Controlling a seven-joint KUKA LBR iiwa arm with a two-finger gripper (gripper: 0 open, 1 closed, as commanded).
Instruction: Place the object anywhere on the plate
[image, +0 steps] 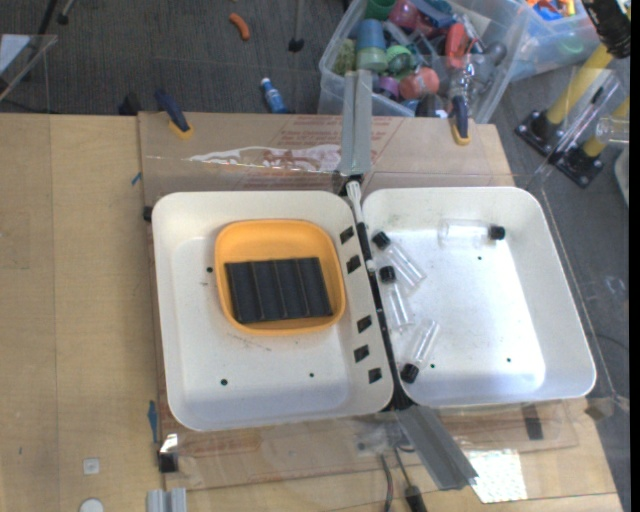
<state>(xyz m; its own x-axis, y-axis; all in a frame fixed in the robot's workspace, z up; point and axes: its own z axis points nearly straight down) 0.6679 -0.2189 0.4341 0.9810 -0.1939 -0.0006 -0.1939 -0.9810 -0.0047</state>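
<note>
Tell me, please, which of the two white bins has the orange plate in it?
The left bin holds the orange plate, with a black ridged block lying on it. The right bin holds clear tubes instead.

- Orange squarish plastic plate (280, 240): plain orange.
- Ribbed rectangular black object (278, 290): black, parallel grooves.
- Two shallow plastic bins (480, 370): white, small black dots.
- Wooden tabletop (70, 300): light tan.
</note>
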